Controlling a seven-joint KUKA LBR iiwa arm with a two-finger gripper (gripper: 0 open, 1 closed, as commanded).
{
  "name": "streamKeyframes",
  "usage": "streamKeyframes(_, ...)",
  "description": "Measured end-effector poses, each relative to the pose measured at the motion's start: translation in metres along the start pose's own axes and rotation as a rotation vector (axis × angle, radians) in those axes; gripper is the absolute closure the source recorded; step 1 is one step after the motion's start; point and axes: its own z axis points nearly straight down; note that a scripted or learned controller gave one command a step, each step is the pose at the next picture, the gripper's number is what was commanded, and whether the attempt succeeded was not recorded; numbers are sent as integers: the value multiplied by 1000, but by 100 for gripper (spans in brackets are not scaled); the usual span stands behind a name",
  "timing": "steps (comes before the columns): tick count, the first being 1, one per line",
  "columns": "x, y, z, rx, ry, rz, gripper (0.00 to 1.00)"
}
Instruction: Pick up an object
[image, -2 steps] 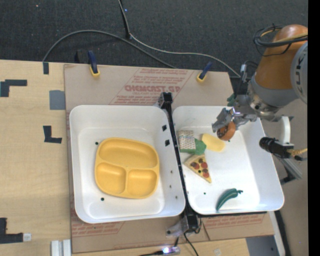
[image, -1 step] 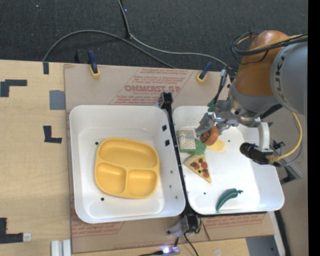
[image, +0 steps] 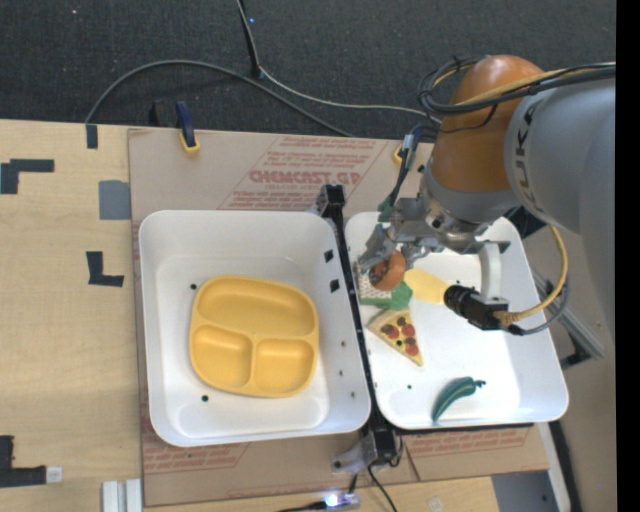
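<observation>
My gripper (image: 386, 266) reaches down into the right bin (image: 530, 400) near its left wall. A small brown-orange round toy (image: 389, 271) sits between its fingers, and the gripper is shut on it. Directly under it lies a flat green-and-white piece (image: 392, 295). A yellow piece (image: 428, 288) lies just to the right. A toy pizza slice (image: 398, 333) rests in the middle of the bin. Toward the front lies a green pepper (image: 456, 395).
The left bin (image: 160, 300) holds a yellow divided plate (image: 254, 334). A black clip (image: 331, 198) sits on the wall between the bins. The arm's wrist and a black cable fitting (image: 473, 304) hang over the right bin's back half.
</observation>
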Motion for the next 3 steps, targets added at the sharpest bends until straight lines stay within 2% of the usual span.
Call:
streamKeyframes(1,54,-13,-4,1,0,-1,100)
streamKeyframes(2,99,-18,10,3,-1,1,100)
streamKeyframes(3,97,-18,9,2,-2,4,0)
